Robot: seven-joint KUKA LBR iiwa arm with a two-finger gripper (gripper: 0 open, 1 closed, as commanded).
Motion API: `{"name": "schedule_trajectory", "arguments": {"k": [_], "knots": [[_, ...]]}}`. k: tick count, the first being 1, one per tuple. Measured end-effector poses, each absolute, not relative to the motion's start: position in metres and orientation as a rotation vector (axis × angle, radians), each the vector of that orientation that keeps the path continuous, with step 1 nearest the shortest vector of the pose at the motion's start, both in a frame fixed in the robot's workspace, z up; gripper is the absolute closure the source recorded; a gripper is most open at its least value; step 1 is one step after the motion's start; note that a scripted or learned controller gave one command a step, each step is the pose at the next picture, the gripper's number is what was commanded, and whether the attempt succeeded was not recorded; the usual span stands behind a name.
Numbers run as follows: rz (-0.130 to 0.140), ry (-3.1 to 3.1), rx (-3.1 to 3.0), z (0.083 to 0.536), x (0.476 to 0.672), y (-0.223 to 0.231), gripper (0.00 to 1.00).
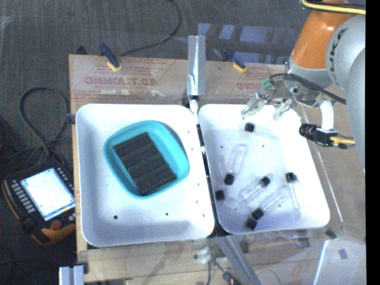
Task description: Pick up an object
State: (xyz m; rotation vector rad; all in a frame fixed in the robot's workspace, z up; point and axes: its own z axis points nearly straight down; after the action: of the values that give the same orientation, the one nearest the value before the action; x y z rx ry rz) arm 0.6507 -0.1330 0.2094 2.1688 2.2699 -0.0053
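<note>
From above, the gripper (267, 104) hangs over the far edge of the right bin (309, 159), its fingers spread open with nothing between them. Clear tubes with black caps (234, 162) lie scattered below it. The left bin (89, 159) holds a blue dish (116, 153) carrying a black slab (145, 162).

Cut off by the top and right edges: most of the grey arm (350, 46), with just the orange band and wrist in frame. Too clear to trace against the white right bin (320, 209): the bodies of the capped vials (256, 187), readable mainly by their black caps. Too small to read: the screen of the handheld pendant (44, 196) at lower left.
</note>
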Motion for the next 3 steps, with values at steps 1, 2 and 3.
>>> {"name": "schedule_trajectory", "arguments": {"k": [1,2,3], "knots": [[0.001,2.211,2.23,0.11,0.578,-0.139,0.0],[0.005,2.18,2.247,0.09,0.58,-0.109,0.0],[0.012,2.178,2.247,0.101,0.582,-0.109,1.0]]}}
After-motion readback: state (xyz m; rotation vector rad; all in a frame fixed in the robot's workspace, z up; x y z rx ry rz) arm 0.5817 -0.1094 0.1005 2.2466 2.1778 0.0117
